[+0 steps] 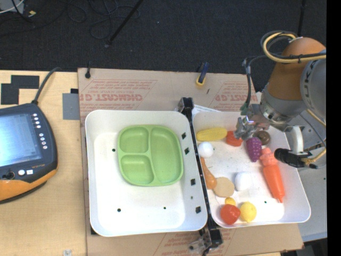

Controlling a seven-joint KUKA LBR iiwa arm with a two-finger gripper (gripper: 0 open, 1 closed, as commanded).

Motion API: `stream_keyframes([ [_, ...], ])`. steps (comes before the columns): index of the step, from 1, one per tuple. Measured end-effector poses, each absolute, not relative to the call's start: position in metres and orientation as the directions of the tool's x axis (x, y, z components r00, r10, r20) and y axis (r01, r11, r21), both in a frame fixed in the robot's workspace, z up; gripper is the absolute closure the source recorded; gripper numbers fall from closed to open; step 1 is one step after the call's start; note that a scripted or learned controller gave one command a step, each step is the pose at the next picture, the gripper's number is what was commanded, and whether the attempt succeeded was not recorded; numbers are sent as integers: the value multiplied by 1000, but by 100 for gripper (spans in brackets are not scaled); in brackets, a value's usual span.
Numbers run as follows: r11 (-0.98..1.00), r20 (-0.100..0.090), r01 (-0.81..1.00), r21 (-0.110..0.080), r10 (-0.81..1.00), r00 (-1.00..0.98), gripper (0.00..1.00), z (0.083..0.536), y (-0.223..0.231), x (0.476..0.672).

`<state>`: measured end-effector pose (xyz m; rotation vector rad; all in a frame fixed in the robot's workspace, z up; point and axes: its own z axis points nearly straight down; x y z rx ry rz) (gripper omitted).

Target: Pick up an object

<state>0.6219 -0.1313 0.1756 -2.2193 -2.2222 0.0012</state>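
Plastic toy food, smooth and glossy, crowds the right white bin [298, 209]: bumpy purple grape bunch [253, 148], tapered orange carrot [274, 178], yellow oblong banana-like piece [211, 134], white egg [205, 150], round red tomato [230, 214]. Left white bin [101, 207] holds a matte green three-compartment plate [149, 156], with bare floor below it. My pincer [244, 128] hangs low near the right bin's far rim, just beside the grapes; I cannot tell its opening. Carrot lies near the right wall.
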Motion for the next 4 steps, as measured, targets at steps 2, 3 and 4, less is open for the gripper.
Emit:
stream_keyframes([
  [2, 4, 3, 1000, -10, 1000, -4, 100, 219, -99, 573],
  [3, 3, 3, 1000, -9, 1000, -3, 100, 232, -62, 535],
  [4, 2, 2, 1000, -9, 1000, -2, 100, 235, -47, 508],
])
